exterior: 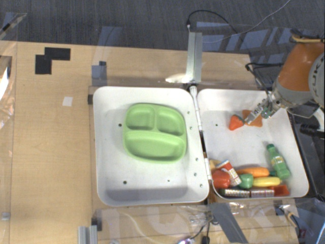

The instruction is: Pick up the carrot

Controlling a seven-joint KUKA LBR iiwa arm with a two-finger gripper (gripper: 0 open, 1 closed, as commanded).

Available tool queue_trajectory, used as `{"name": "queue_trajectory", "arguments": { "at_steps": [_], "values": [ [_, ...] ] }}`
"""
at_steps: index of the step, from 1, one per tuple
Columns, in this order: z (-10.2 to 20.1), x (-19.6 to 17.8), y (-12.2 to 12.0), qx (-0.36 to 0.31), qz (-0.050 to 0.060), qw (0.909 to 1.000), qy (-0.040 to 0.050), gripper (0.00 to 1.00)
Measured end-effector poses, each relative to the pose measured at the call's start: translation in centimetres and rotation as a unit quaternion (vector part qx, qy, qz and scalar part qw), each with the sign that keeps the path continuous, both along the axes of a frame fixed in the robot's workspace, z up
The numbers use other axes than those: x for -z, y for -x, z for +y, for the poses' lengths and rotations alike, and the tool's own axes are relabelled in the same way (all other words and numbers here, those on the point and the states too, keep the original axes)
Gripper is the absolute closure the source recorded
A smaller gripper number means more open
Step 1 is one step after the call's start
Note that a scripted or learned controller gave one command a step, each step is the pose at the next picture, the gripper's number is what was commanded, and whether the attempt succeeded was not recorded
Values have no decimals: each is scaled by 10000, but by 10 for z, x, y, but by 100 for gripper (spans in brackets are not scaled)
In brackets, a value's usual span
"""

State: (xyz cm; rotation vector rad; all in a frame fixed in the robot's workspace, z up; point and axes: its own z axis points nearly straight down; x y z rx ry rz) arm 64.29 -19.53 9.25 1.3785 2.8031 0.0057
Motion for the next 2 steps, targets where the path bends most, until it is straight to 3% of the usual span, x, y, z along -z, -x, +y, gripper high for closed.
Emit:
{"name": "queue_trajectory", "arguments": {
  "at_steps": [1, 2],
  "values": [
    [-9, -5, -16, 1316, 27, 9913, -27, 100],
    [-9, -5, -15, 1316, 30, 9913, -28, 0]
  ]
}}
